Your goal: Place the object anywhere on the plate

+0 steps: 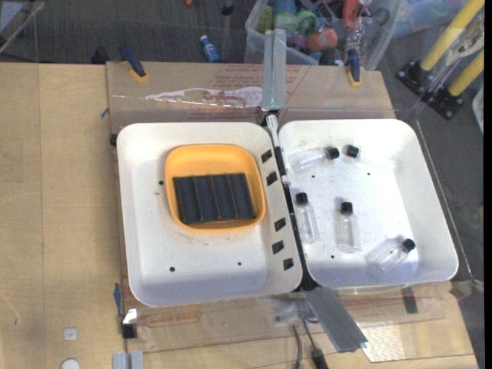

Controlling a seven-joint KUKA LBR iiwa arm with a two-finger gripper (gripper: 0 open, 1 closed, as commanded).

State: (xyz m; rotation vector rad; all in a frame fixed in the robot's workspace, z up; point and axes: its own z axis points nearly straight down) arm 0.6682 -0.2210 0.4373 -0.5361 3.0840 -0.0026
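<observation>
Camera view, my entry: orange plate (175, 160) carrying a dark ridged block (214, 198), four clear vials (347, 225) unmoved in right bin (430, 206); pincer state unknowable; placement pending.

No text, label or number can be read; faint red print on the cardboard (223, 91) behind the bins is illegible

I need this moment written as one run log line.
left white bin: orange plate holding black ribbed block | right white bin: clear black-capped vials lying loose | placement: not done
</observation>
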